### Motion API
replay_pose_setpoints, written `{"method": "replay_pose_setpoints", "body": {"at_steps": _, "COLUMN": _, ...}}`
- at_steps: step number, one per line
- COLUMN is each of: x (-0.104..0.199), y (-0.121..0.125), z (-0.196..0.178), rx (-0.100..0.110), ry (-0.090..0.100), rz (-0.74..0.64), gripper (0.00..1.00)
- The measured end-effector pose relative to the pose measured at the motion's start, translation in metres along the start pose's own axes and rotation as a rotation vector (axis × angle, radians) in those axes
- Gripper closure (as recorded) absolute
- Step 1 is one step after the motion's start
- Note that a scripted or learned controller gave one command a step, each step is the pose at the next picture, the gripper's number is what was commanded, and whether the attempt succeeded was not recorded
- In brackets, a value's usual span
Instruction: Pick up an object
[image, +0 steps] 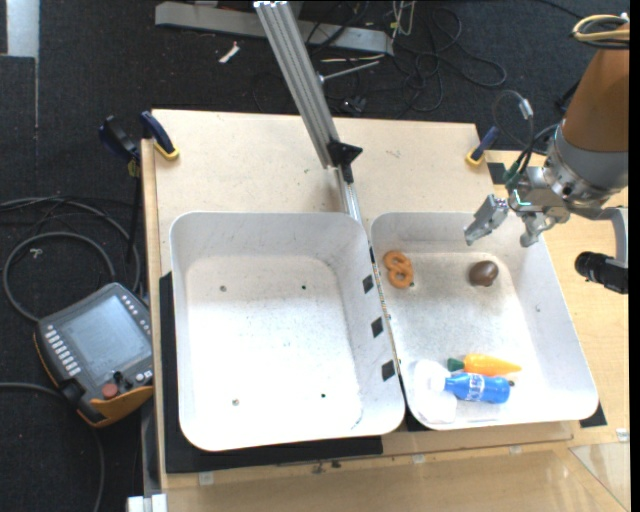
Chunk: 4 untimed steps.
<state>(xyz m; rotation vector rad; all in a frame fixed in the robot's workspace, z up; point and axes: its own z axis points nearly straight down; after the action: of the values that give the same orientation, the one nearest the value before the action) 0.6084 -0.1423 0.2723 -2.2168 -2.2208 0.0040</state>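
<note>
A small, round, dark brown object (484, 273) lies on the floor of the right bin (560, 330), in its upper part, right of centre in the frame; it is dull and roughly ball-shaped, and what it is cannot be told. The gripper (510, 222) hangs just above it in the picture, over the bin's upper rim, its two fingers spread apart with nothing between them. To the left of the brown object, near the wall between the bins, sits one orange pretzel-shaped piece (399, 269). Toward the bin's lower edge lie three more things close together: one orange carrot-like item (492, 365), one blue bottle (478, 388) just below it, and one white object (430, 392) touching the bottle's left end. That makes five things in this bin. There are two bins; the left bin (200, 250) adjoins the right.
</note>
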Motion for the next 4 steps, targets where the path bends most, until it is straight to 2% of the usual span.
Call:
{"method": "replay_pose_setpoints", "body": {"at_steps": 1, "x": 0.000, "y": 0.001, "z": -0.003, "rx": -0.004, "ry": -0.001, "rz": -0.001, "gripper": 0.00}}
{"method": "replay_pose_setpoints", "body": {"at_steps": 2, "x": 0.006, "y": 0.007, "z": 0.044, "rx": 0.000, "ry": -0.001, "rz": -0.002, "gripper": 0.00}}
{"method": "replay_pose_setpoints", "body": {"at_steps": 3, "x": 0.004, "y": 0.002, "z": 0.108, "rx": 0.003, "ry": 0.000, "rz": 0.003, "gripper": 0.00}}
{"method": "replay_pose_setpoints", "body": {"at_steps": 4, "x": 0.005, "y": 0.003, "z": 0.152, "rx": 0.000, "ry": 0.000, "rz": 0.002, "gripper": 0.00}}
